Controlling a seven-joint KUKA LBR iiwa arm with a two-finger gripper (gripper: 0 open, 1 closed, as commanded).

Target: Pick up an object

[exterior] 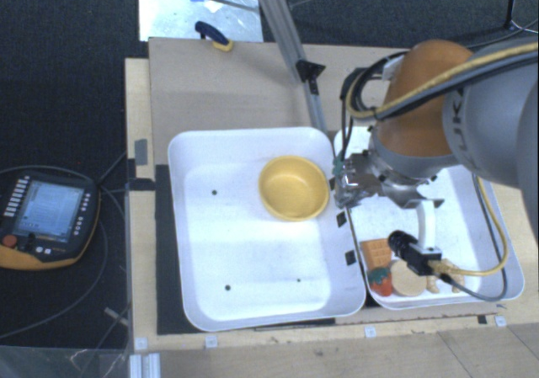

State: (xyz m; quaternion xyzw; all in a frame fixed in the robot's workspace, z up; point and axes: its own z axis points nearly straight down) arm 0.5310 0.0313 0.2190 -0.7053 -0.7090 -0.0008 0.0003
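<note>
The pincer (pixel 345 189) hangs below the grey arm's wrist, over the seam where the two bins meet. The wrist body covers most of it from above, so I cannot tell whether it stands wide or narrow, and nothing can be seen held in it.

Just to its left, in the shallow white left bin (pixel 187 225), sits a round yellow plastic bowl (pixel 293 188), upright, in the bin's far right corner. Its right rim is very close to the pincer, but whether they touch cannot be told.

On the other side, the shallow white right bin (pixel 473 208) lies largely under the arm. In its near left corner a few small things are bunched together: an orange-brown block (pixel 376 251), a small red piece (pixel 383 287) just in front of it, and a pale round wooden disc (pixel 410 286) beside the red piece.

Both bins rest on the light wooden table (pixel 219 90). A blue and yellow clamp (pixel 212 34) sits at the table's far edge, and a slanted grey metal pole (pixel 282 23) runs across it. Well apart on the left, a grey and orange handheld control pendant (pixel 44 218) lies on the dark floor (pixel 67 48).
</note>
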